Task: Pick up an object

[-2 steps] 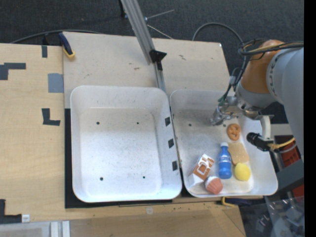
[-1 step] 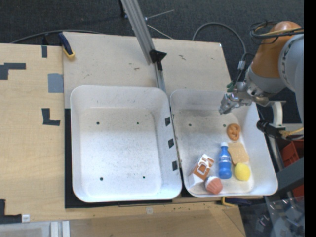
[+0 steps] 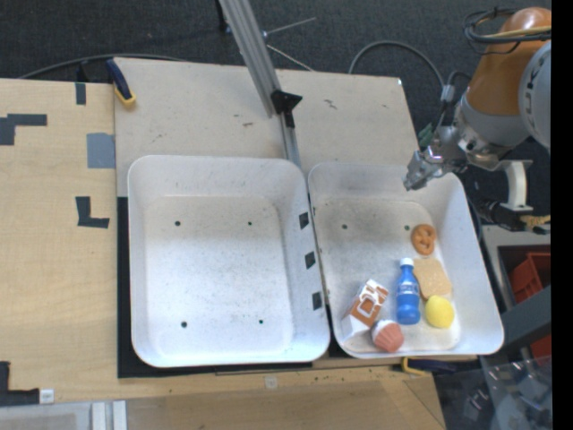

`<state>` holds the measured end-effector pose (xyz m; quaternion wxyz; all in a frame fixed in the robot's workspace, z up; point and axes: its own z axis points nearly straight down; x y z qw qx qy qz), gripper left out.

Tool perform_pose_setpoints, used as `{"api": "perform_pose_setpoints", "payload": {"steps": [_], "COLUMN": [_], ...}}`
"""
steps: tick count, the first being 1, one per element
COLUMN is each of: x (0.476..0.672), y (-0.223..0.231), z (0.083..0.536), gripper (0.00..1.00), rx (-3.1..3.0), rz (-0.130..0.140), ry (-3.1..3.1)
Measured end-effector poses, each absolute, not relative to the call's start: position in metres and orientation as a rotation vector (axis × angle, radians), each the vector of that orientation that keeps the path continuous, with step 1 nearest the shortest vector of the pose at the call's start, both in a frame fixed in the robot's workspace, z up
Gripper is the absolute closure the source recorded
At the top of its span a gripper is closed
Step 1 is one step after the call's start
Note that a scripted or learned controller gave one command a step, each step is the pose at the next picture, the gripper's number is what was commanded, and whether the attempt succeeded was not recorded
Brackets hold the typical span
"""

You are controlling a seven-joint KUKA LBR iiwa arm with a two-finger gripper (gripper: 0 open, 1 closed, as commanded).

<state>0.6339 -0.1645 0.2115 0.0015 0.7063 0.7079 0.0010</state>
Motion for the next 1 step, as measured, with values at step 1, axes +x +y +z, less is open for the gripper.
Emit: {"api": "perform_pose_setpoints", "payload": {"steps": [1], "x": [0.6376], "y": [-0.1651], "z": [0.2547], "gripper": [1.00], "rx": [2.217], "rz": [0.003], "ry": [2.221]}}
